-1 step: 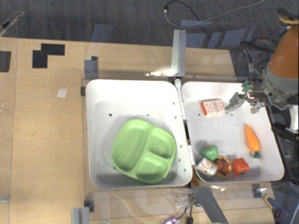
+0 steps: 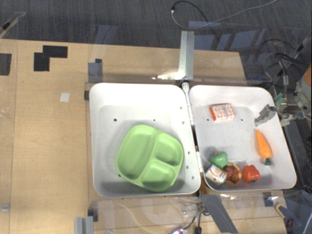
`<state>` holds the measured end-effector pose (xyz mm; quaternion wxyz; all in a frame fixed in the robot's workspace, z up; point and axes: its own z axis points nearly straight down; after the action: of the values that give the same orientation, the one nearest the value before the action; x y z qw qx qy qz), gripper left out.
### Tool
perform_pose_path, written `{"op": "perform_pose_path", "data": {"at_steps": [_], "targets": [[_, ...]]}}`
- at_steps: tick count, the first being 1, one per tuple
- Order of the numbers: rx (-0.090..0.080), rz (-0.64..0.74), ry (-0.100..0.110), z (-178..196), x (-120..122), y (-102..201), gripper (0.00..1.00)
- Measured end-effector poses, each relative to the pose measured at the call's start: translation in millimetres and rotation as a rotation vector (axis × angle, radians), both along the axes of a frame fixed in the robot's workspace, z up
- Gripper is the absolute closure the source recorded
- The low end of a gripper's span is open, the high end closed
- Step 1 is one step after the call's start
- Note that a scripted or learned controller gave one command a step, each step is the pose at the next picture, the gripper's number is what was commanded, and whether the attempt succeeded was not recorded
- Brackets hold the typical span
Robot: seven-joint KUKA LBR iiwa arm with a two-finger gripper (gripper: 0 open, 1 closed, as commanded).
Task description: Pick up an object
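Two white bins sit on the worktop. Right bin (image 2: 242, 130): orange carrot (image 2: 263, 146) lies just below the hand (image 2: 266, 114) at the right rim, apart from it. Whether the hand is open cannot be told; the arm is cut off at the edge.

A pale wooden bench (image 2: 44, 155) bears two white bins (image 2: 102, 130) side by side.

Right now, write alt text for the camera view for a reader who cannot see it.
Two shallow white bins sit side by side: the left bin holds a green divided plate, the right bin holds a carrot, a red-and-white packet and a cluster of small toy foods. The arm's tool hangs over the right bin's right edge, above the carrot.
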<state>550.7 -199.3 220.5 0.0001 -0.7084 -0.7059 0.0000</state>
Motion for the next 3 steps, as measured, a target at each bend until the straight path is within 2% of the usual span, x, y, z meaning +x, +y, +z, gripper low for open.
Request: {"op": "perform_pose_path", "data": {"at_steps": [1, 2, 3], "targets": [[0.001, -0.189, -0.001, -126, -21, 2, 0.00], [0.002, -0.187, 0.000, -116, -21, 3, 1.00], [0.000, -0.253, 0.000, -5, -64, 37, 1.00]]}}
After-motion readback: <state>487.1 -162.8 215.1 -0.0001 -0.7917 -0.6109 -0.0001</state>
